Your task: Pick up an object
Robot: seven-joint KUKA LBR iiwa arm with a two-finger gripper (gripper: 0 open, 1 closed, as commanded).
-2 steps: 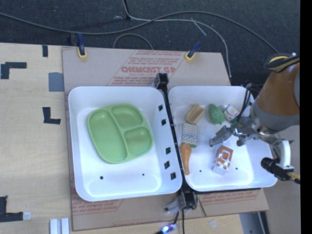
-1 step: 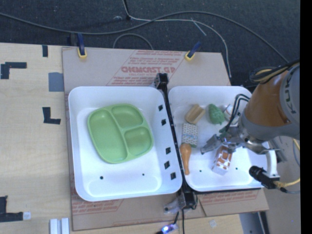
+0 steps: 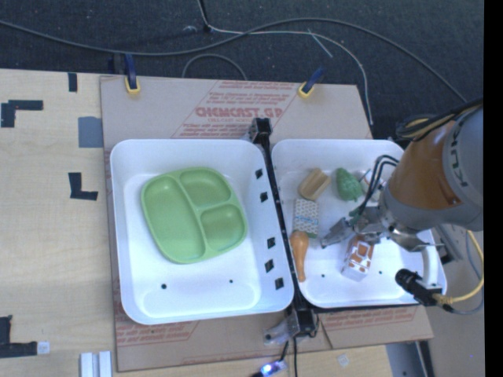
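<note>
White plastic forms both shallow bins on the counter (image 3: 47,210), and the right bin (image 3: 346,295) serves as the landmark. Inside it, the claw (image 3: 336,234) hangs low near the middle, its dark fingers spread a little with nothing visible between them. Just right of the claw and below it lies a small red-and-white packet (image 3: 359,258), apart from the fingers. Toward the bin's far wall sit a tan block (image 3: 313,184) and, to its right, a green lump (image 3: 346,183). Left of the claw lies a patterned blue-grey packet (image 3: 306,216), and an orange carrot-shaped piece (image 3: 300,251) rests along the bin's left wall. Beside the right bin, the left bin (image 3: 196,301) carries a green divided plate (image 3: 193,214).
</note>
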